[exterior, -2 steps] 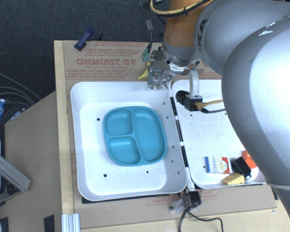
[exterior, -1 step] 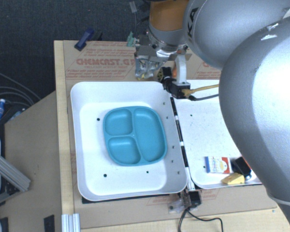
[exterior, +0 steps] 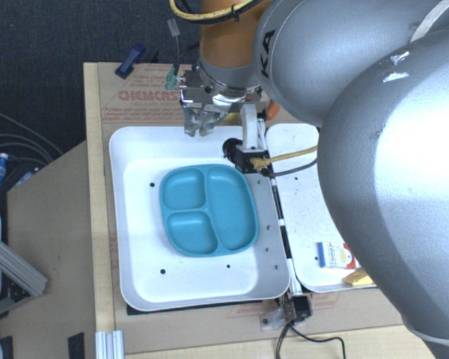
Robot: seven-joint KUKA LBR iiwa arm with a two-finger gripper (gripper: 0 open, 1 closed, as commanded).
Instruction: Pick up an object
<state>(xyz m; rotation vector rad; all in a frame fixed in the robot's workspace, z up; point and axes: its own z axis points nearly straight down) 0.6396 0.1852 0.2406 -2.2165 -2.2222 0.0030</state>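
Bench: we see a board-topped bench (exterior: 105, 200) carrying two shallow white bins side by side.
Left bin: we note the left bin (exterior: 135, 275) holds one item, a blue divided plate (exterior: 208, 209) with three compartments, lying flat at the bin's centre, its right side near the bin's right edge.
Right bin: we find the right bin (exterior: 303, 223) largely covered by the arm; a small card with blue and red print (exterior: 333, 255) and a yellowish piece (exterior: 357, 278) lie near its near edge.
Arm: we observe the grey arm (exterior: 374, 126) with its orange band entering from the right and crossing above the right bin.
Gripper: we place the gripper (exterior: 200, 128) over the far edge of the left bin, apart from the plate and beyond its far rim. Nothing shows between the fingertips; we cannot tell whether the fingers are parted or closed.
Surroundings: we note a blue object (exterior: 129, 60) just beyond the bench's far left corner.
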